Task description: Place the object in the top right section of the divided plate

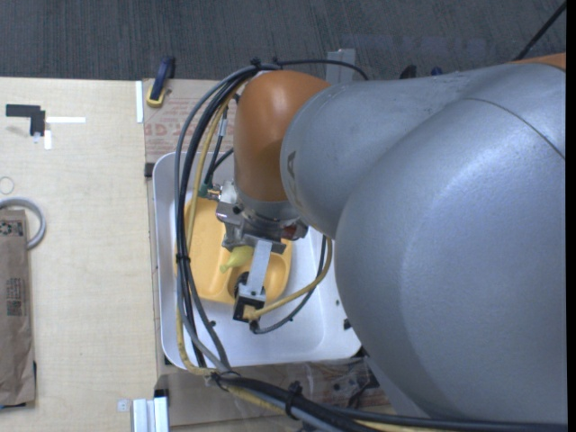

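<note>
Wrist-mounted gripper (249,239): over yellow divided plate (207,252); open or closed, cannot tell. Small yellow-green object (236,258): on plate, just beside gripper, section unclear. Plate in white bin (166,241), toward left wall. Bare bin floor near side; arm (432,241) covers right.

The grey arm (432,241) fills the right side, and its orange band (270,133) sits just behind the gripper (256,237). Beneath the gripper lies a yellow divided plate (207,250) inside a white bin (166,268). A small pale yellow piece (236,259), too unclear to identify, rests on the plate just left of the gripper. Black cables (184,196) loop past its left side. Well off to its left, a brown paper bag (13,304) lies on the bench (81,241).
</note>
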